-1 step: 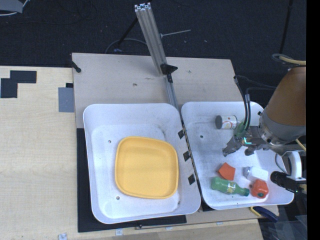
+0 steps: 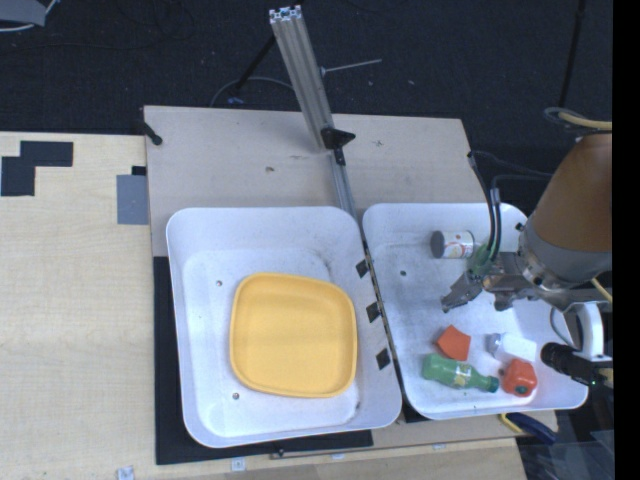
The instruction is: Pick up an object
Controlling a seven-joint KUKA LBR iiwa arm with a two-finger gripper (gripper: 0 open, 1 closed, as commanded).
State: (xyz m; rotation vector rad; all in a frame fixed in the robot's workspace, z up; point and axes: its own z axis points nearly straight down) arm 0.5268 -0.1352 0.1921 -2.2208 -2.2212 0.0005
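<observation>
The claw [image 2: 470, 293] hovers low in the right bin [image 2: 400, 230] with nothing between its spread fingers, so no pick is made yet. An orange block [image 2: 454, 343] lies just at its five o'clock, a green bottle [image 2: 457, 373] beyond, a small can [image 2: 452, 243] at eleven. The yellow plate [image 2: 293, 334] fills the left bin [image 2: 190, 268].

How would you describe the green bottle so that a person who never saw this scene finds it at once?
Look at the right bin, the one without the yellow plate. Near its front edge lies a green bottle on its side, between an orange block and an orange-red object. It is the only green, long thing among its neighbours.
</observation>
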